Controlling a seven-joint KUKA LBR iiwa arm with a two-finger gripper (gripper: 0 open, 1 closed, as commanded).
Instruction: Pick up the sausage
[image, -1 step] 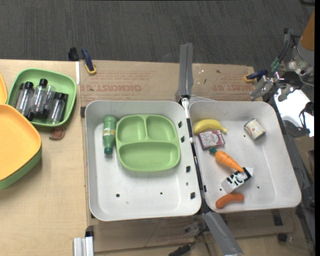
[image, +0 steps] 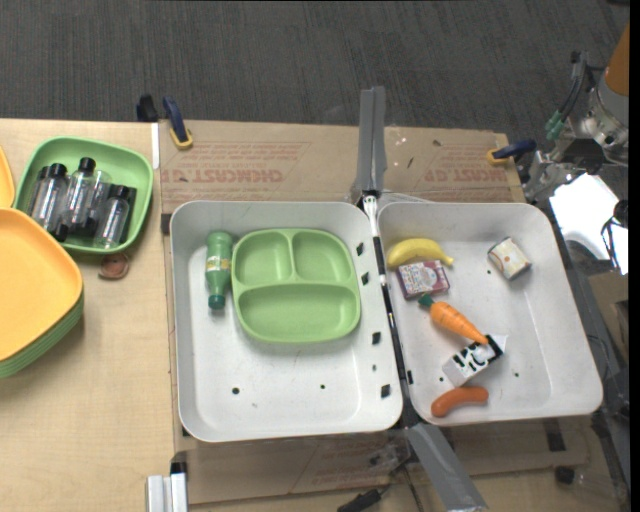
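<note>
While the arm (image: 607, 95) sat up at the far right corner, well away from the bins, I could make out only its grey body and a bit of orange band among the cables there; how its claw stood I could not tell. The sausage (image: 459, 400) lay in the right bin (image: 560, 250), down near that bin's front edge, an orange-red curve on the white floor. Just behind it, nearly touching, was a small black-and-white carton (image: 472, 360), and behind that a carrot (image: 456, 321) lay at a slant. Further back sat a purple packet (image: 422, 278) with a banana (image: 418, 251) just beside it, and a small white and brown box (image: 509, 259) rested apart toward the right wall. The left bin (image: 280, 400) held a green divided plate (image: 296, 284) with a green bottle (image: 218, 268) lying alongside its left rim. On the bench to the left stood a green tray of dark bottles (image: 85, 195) and a stack of orange plates (image: 35, 295).
</note>
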